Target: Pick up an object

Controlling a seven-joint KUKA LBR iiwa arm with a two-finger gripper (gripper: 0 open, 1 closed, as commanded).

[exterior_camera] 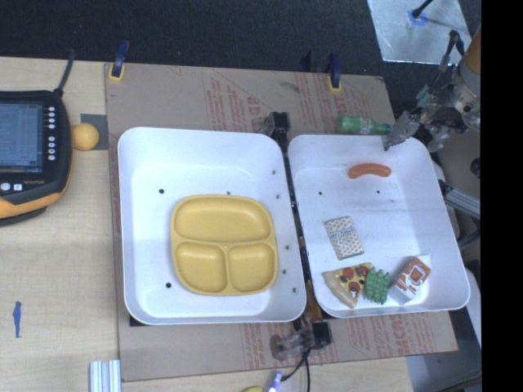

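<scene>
hot dog (pixel 369 171) lies in the right bin (pixel 441 219), just below-left of the gripper (pixel 402 134), not touching it. gripper over the bin's top rim, carrying nothing; its spread unreadable. pick not begun: descent, grasp, lift all remain.

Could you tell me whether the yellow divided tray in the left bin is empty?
Empty: the yellow divided tray lies flat in the left bin, all three compartments bare.

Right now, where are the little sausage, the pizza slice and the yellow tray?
sausage (pixel 369 170): camera view, middle of its orange body.
pizza slice (pixel 345 281): camera view, on its topped face.
yellow tray (pixel 222 218): camera view, floor of its long upper compartment.
</scene>
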